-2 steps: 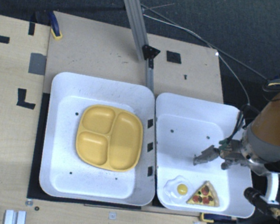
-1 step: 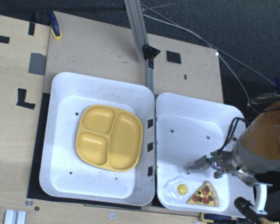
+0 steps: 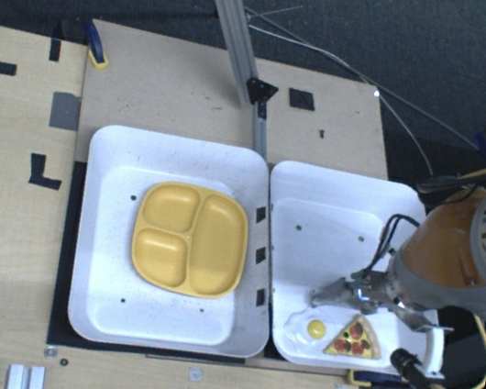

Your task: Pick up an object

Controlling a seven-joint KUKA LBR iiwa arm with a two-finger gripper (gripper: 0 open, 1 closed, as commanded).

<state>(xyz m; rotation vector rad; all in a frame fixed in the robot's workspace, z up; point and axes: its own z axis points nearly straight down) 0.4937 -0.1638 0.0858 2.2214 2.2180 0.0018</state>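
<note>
The arm (image 3: 457, 250) reaches in over the right bin (image 3: 336, 196) with its tool (image 3: 337, 296) low near the bin floor, just above and to the left of two small toy foods lying along the bin's near wall: a fried egg (image 3: 310, 329) and, just beside it on the right, a pizza slice (image 3: 355, 339). The tool is small and dark against the arm's shadow, so I cannot tell whether it is spread or pressed together; nothing shows pinched in it. The left bin (image 3: 109, 212) carries a yellow divided plate (image 3: 190, 238), well apart from the tool. The step in hand looks like the approach to a grasp on one of the two flat pieces. To do it well, the tool should centre over one piece alone, come down square to the bin floor, and close across the narrow width so the neighbour is not nudged; both lie flat and close to the wall, which leaves little room on that side. The pizza slice has its point toward the top of the view and its crust toward the near wall, so its long axis runs roughly up and down the view; the egg is roundish with no clear axis
</note>
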